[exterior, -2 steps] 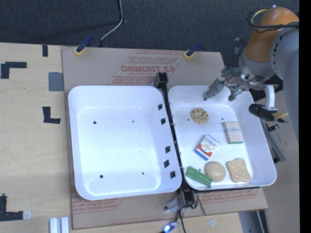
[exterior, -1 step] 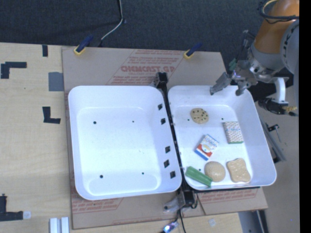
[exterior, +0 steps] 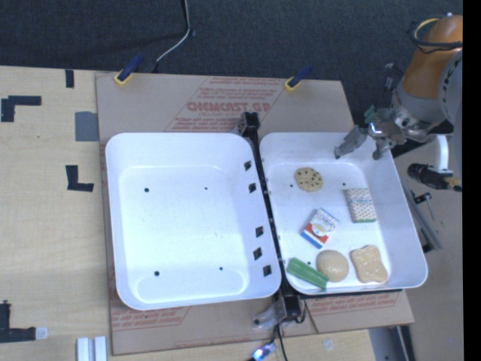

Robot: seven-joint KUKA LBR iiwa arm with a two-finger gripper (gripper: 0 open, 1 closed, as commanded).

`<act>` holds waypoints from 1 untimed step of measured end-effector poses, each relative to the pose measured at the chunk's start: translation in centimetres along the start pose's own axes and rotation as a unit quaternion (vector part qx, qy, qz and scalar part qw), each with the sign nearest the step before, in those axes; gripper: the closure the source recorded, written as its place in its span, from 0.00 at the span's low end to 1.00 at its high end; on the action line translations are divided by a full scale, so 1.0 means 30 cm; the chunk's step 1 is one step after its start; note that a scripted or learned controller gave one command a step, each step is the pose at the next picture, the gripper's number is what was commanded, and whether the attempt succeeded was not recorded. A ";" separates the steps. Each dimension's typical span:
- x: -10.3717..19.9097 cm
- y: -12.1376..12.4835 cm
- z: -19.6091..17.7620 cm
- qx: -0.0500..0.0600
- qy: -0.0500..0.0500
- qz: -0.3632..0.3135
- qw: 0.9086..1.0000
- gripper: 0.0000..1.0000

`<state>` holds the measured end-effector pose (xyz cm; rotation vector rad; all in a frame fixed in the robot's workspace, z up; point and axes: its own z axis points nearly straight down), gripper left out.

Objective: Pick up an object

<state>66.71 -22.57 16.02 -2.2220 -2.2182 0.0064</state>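
Gripper [exterior: 363, 143] hung over right bin's [exterior: 406, 224] far corner, fingers spread, holding nothing. Cookie [exterior: 308, 179] lay nearest, likeliest first target.

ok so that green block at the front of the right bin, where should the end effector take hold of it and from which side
Probably across the middle of the green block, pinching its two long sides. It lies flat and slantwise, so coming straight down from above with the end effector turned to match that slant looks best. The bin wall sits close along its front and the round tan piece crowds its right end, so a side approach seems poor.
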 end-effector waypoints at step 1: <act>0.007 0.003 -0.009 -0.001 0.000 -0.001 1.000 0.00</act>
